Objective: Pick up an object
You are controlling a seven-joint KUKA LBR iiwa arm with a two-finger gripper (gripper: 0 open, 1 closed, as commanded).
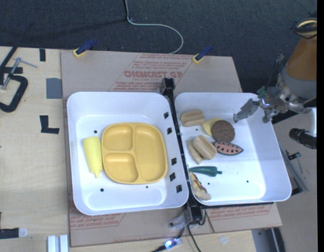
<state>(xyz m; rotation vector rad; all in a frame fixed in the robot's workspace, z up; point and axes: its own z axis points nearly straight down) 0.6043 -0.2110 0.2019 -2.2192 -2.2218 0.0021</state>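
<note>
Here hand (254,109) above right bin (267,156) rim, finger state unclear; nothing held.

A brown round patty (223,130), a watermelon slice (228,149), a bun (202,148) and a green pepper (206,170) were clustered along the right bin's (267,167) left side.

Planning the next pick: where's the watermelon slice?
In the right bin, the watermelon slice lies just below the brown round patty, right of the hot dog bun.
</note>
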